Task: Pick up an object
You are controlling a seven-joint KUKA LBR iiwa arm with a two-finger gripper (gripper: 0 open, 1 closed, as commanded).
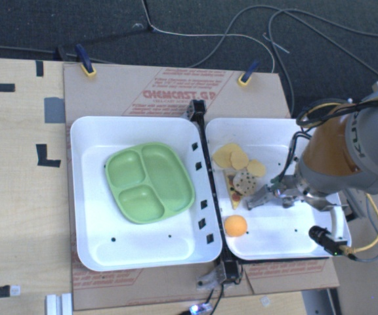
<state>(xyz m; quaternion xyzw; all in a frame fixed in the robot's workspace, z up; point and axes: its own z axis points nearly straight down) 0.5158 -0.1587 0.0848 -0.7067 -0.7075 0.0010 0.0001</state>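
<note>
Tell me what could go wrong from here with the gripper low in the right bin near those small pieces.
The gripper sits beside a tight cluster: the yellow chips and a speckled round piece touch or overlap, so closing could catch two things or just push them apart. The orange ball lies loose nearby and would likely roll if nudged. The divider wall is close on that side, leaving little room for the fingers.

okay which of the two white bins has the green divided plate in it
The left bin, the one farther from the arm. The green divided plate lies there.
</note>
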